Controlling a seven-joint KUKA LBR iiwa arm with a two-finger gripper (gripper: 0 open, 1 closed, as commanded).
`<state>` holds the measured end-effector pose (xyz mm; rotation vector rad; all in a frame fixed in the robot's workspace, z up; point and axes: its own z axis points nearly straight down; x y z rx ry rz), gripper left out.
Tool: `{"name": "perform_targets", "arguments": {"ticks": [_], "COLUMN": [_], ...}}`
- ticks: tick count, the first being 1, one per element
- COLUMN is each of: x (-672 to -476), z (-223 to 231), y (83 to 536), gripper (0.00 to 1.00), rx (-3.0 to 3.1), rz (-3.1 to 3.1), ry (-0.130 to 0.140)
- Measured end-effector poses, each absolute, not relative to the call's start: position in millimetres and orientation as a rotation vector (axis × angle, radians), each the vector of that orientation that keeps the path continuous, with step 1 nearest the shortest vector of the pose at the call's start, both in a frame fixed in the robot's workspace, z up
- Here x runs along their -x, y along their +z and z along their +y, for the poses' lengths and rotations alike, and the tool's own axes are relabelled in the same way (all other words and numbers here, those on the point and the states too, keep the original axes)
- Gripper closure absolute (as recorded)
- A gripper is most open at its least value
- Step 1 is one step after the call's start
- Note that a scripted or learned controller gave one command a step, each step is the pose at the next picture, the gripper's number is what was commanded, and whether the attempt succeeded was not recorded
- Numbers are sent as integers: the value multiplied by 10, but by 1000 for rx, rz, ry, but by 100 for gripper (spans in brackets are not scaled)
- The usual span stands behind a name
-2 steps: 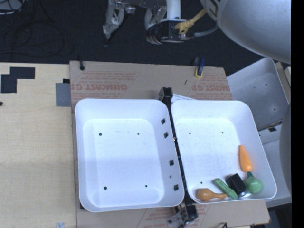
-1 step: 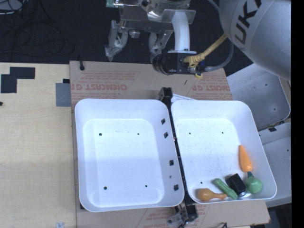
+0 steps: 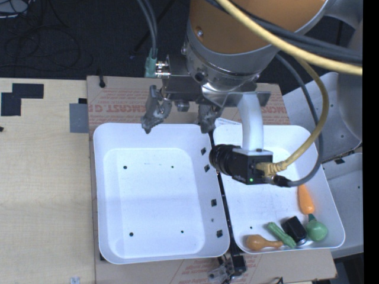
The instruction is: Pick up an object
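setting: robotics lab | evidence: industrial arm point(image 3: 249, 34), loose cables point(image 3: 146, 22), cardboard-lined bench point(image 3: 41, 176), white bins point(image 3: 154, 200)

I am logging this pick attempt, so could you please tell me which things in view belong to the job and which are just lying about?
Job: gripper, open, at the left bin far edge; in the right bin, orange carrot, green ball, black block, green stick, tan gourd.
Lying about: left bin; grey square and black shape on the bench.

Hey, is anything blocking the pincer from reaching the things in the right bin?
Nothing visible. The pincer hangs over the left bin's far rim; the objects lie in the right bin's near corner.
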<state>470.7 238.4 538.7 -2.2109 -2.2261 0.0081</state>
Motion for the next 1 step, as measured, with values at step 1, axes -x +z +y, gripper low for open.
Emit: {"name": "perform_targets", "arguments": {"ticks": [1], "x": [-4753], "z": [2397], "y": [5466], "gripper": [100], "rx": [2210], "rz": [-2228], "ry": [14]}}
